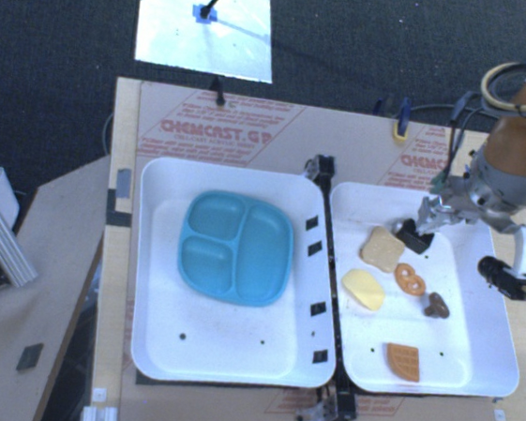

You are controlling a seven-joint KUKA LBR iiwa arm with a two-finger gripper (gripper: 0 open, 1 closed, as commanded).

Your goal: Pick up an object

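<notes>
While the gripper (418, 234) hangs low over the right bin (471, 370), we see its tip just beside the toast (382, 250) — how its pincer stands, we cannot tell. Near the toast lie a pretzel (410, 279), a yellow piece (364, 289), a brown lump (436, 306) and a cracker (404, 362) — the left bin (150, 334) bears a blue tray (236, 248).

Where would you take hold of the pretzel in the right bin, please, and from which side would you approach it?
The pretzel lies flat on the right bin floor, so I would probably come straight down from above and pinch across its outer ring. Bin floor shows on every side of it, though the brown lump and the tan slice sit near, so the gripper should descend narrowly.
</notes>
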